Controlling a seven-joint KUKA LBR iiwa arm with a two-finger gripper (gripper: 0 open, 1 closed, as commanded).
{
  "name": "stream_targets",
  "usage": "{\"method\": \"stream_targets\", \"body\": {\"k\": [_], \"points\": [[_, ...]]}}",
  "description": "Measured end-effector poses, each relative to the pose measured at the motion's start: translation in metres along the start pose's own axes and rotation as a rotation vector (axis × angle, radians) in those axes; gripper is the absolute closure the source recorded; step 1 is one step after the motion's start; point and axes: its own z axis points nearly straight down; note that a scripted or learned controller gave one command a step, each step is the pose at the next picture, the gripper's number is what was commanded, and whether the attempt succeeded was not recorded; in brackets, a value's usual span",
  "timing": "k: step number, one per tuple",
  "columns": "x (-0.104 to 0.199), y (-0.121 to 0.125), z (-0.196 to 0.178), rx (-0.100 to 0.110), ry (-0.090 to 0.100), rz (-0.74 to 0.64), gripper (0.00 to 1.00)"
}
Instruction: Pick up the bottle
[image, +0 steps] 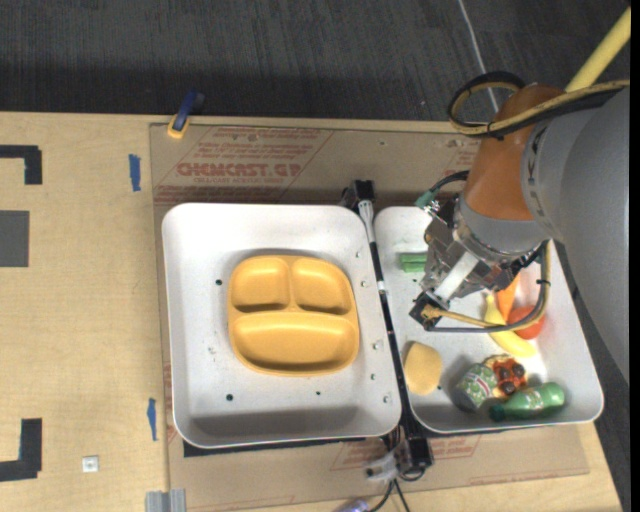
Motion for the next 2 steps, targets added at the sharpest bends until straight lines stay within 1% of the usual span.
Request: {"method": "stream_targets", "body": {"k": [1, 2], "points": [[-0.0658, -0.0322, 0.0106, -0.002, 0.000, -0.230, 1.00], [-0.0657, -0.0321, 0.0106, -0.002, 0.000, -0.231, 0.00]]}}
